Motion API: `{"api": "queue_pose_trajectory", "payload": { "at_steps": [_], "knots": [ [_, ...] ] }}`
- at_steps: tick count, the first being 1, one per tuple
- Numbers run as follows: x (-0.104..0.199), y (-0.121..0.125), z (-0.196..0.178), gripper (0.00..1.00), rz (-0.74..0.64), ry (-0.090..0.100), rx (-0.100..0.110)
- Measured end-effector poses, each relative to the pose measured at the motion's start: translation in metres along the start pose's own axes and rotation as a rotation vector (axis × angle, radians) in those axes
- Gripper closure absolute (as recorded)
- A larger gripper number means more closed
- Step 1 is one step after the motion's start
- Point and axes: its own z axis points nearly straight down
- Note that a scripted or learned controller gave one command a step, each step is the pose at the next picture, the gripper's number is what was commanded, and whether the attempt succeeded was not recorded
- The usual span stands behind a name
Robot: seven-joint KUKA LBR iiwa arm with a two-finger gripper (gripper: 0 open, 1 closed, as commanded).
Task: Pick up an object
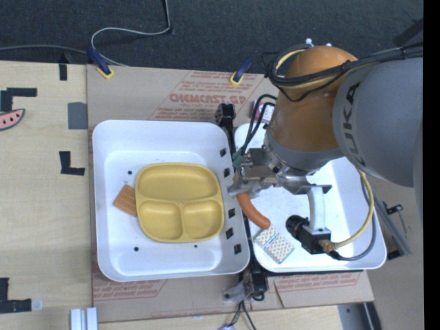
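Observation:
My gripper reaches down at the left edge of the right bin, right at the top end of an orange sausage-shaped object that lies slanted on the bin floor. A small checkered white packet rests just below the sausage. The arm's orange band and grey body cover much of the right bin. In the left bin sits a yellow three-compartment plate, with a brown cracker-like piece poking out from under its left side.
A black fitting with a yellow-tipped hose hangs off the arm over the right bin. Black clips line the divider between the bins. Cables and blue-yellow clamps lie along the cardboard's far edge.

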Motion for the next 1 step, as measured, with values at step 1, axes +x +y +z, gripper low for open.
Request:
{"api": "queue_pose_trajectory", "payload": {
  "at_steps": [1],
  "knots": [
    [0.0003, 0.0, -0.0092, 1.0, -0.001, 0.0, 0.002]
  ]
}}
